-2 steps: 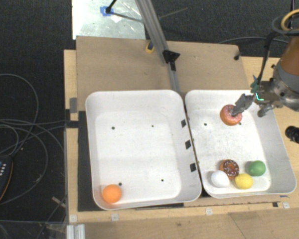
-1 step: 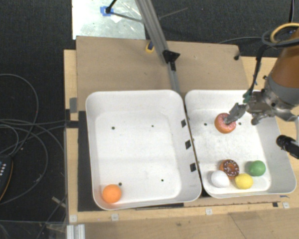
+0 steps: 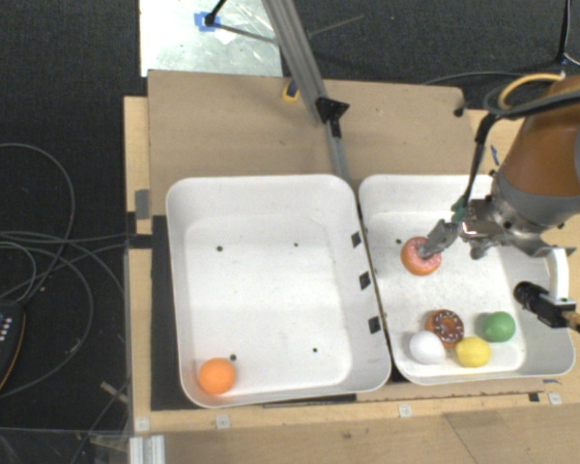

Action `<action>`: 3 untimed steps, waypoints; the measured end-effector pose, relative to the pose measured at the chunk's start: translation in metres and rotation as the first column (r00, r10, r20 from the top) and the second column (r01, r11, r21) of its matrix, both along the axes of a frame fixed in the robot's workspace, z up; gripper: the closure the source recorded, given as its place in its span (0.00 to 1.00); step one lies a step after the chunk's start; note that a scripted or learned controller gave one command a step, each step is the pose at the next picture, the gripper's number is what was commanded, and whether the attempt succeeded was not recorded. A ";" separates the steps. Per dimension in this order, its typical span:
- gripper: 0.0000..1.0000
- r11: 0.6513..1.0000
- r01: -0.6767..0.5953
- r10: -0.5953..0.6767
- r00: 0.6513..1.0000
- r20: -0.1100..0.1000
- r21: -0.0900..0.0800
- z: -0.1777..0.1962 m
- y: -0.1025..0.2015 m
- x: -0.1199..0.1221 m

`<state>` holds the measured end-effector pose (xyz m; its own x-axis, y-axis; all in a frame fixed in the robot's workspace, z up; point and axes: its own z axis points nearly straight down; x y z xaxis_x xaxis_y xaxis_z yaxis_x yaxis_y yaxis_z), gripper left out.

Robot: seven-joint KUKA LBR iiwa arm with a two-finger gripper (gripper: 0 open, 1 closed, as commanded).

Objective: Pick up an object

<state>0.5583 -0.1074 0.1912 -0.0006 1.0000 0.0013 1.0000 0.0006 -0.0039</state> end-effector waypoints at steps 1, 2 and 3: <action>0.00 1.000 0.000 0.000 1.000 -0.002 0.000 -0.063 0.004 -0.001; 1.00 1.000 0.001 -0.001 1.000 0.007 -0.001 -0.048 0.003 0.001; 1.00 1.000 -0.004 0.004 1.000 0.012 -0.003 0.016 0.000 0.002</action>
